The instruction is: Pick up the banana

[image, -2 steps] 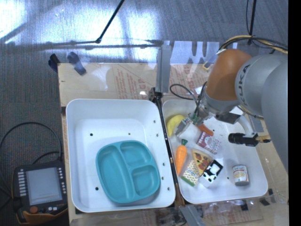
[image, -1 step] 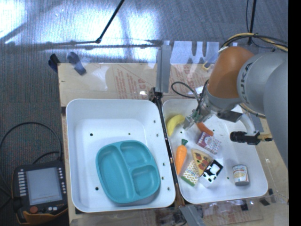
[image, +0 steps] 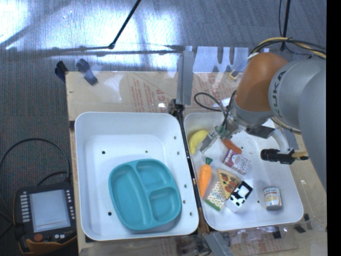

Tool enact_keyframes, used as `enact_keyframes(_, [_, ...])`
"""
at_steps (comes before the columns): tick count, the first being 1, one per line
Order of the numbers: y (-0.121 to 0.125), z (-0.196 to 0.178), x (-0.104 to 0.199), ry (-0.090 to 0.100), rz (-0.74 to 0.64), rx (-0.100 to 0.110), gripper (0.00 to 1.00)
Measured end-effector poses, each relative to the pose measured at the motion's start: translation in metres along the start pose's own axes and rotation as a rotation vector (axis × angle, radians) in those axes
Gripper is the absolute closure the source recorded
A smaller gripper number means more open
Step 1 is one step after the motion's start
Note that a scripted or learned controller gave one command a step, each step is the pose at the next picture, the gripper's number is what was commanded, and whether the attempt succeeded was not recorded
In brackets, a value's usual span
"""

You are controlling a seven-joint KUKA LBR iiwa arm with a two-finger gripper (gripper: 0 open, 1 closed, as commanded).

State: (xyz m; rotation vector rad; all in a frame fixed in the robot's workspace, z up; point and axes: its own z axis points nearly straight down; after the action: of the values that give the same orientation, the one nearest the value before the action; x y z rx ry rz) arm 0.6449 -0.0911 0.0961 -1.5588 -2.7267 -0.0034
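The yellow banana [image: 196, 141] lies in the far left corner of the right bin [image: 290, 196], against its left wall. My gripper [image: 211, 141] hangs low just to the banana's right, close to it or touching its right edge. The grey wrist and orange band rise behind it to the upper right. Nothing shows as lifted off the bin floor.
A carrot [image: 205, 179], a pizza-print box [image: 222, 189], a red and white carton [image: 236, 161], a black and white pack [image: 241, 193] and a small can [image: 272, 198] share the right bin. A teal divided plate [image: 145, 194] lies in the left bin [image: 88, 143].
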Motion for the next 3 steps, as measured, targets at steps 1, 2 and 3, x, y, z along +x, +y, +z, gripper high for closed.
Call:
enact_keyframes(1, [0.0000, 0.0000, 0.0000, 0.000, 0.000, 0.000, 0.00])
enact_keyframes(2, [0.0004, 0.0092, 0.0009, 0.000, -0.256, 0.001, 0.00])
enact_keyframes(3, [0.0001, 0.0092, 0.0005, 0.000, -0.254, 0.001, 0.00])
